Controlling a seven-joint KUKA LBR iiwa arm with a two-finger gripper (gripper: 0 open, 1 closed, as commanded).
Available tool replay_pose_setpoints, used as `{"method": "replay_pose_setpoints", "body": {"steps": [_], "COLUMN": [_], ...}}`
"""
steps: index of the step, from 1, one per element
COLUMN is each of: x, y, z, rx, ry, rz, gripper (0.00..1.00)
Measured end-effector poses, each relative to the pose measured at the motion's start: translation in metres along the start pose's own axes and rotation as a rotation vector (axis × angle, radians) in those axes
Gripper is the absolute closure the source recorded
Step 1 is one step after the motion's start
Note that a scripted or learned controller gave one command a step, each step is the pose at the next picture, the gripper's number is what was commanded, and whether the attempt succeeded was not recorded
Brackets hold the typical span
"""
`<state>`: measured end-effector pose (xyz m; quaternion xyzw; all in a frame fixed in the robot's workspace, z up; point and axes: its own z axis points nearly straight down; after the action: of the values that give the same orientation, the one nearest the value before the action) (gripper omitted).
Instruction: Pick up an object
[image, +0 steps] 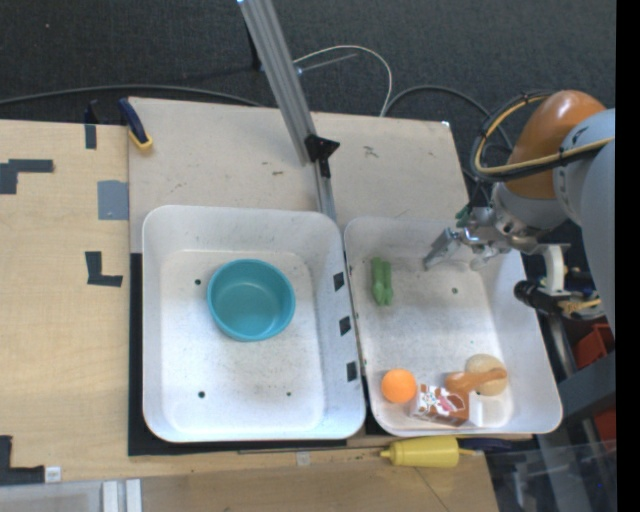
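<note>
A view from above, looking down at a slant on a pale wooden tabletop (60, 230) that carries two shallow white bins side by side. The left bin (175, 400) holds a teal bowl (251, 299) sitting upright towards its upper middle; the floor around the bowl is bare on every side, with the widest room below and to the right of it. The right bin (520, 340) has its things gathered along two edges. A small green object (381, 281) lies lengthwise near the bin's left wall, in the upper half. Along the bottom edge sit an orange ball (398, 386), a red and white packet (441, 403) just beside it, and a tan, rounded object (482, 377) next to a small white block (487, 409) near the bottom right corner. The middle and right of this bin's floor are open.

The grey arm with its orange band (545, 135) reaches in from the right. Its hand (441, 251) hangs over the upper part of the right bin, close to the top rim, pointing left and downward. Nothing is between its fingers, and how wide they stand cannot be told. The green object lies just left of the hand and slightly below it, apart from it. The things along the bottom edge are well apart from the hand.

A yellow object (425, 452) lies on the tabletop just below the right bin's bottom rim.
</note>
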<state>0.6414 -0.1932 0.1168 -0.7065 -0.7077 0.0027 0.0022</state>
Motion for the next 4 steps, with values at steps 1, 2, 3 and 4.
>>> {"method": "replay_pose_setpoints", "body": {"steps": [1, 2, 3, 4], "x": [0.0, 0.0, -0.007, -0.007], "y": [0.002, 0.001, -0.004, -0.003], "z": [-0.013, -0.077, -0.125, -0.178], "rx": [-0.005, -0.012, -0.011, -0.012], "ry": [-0.001, -0.001, -0.002, -0.002], "rz": [-0.002, 0.0, 0.0, 0.0], "gripper": [1.0, 1.0, 1.0, 1.0]}}
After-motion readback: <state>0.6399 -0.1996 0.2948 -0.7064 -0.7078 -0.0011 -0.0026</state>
